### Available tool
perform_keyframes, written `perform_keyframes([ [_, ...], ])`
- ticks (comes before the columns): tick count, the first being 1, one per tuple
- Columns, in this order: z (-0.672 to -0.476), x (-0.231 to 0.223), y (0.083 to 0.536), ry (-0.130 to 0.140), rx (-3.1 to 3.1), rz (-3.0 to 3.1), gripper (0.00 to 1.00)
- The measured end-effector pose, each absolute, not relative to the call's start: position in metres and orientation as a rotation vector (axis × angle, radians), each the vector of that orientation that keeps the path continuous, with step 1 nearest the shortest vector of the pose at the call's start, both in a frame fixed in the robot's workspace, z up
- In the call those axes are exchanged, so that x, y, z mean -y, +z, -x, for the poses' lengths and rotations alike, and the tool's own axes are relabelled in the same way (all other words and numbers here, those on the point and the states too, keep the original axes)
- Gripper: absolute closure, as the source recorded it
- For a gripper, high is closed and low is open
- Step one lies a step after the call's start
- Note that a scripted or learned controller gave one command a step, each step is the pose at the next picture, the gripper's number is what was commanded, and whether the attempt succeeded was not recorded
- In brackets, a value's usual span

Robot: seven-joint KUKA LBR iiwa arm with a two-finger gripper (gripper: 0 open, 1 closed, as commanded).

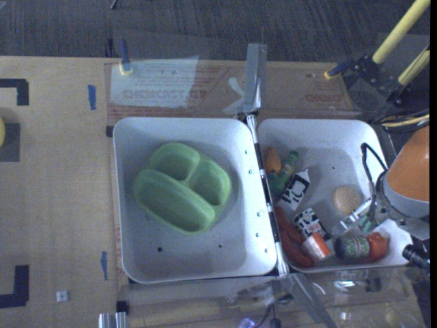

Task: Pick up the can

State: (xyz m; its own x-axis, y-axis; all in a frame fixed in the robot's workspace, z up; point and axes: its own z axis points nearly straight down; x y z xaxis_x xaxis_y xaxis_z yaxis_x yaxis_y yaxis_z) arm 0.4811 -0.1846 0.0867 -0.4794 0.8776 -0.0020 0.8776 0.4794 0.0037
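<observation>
Wooden desk [54,203] spreads across the shot, blue tape marks dotted on it, dark carpet beyond its far edge. Over on the left, the left bin [136,251] carries a green divided plate [181,186], three compartments, sitting slightly askew near the middle. Moving across the divider, the right bin [328,139] is busy: a small orange item [273,160] and a green bottle [285,171] lie against the left wall, a black-and-white carton [295,190] just beside them, a second black-and-white pack [308,222] lower down, something red [290,238] along the near-left edge. A tan round thing [347,199] lies toward the middle. And there's the can [353,247], lying on its side near the front wall, a red object [377,244] touching its right end. The pincer [362,214] hangs just above the can, arm coming in from the right; how wide it stands, I cannot tell.
</observation>
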Motion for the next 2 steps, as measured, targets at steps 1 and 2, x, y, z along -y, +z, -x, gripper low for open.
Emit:
perform_keyframes([
  [1, -0.483, 0.185, 0.098, 0.007, -2.691, -1.6, 1.0],
  [2, -0.503, 0.153, 0.129, 0.002, -2.707, -1.586, 1.0],
])
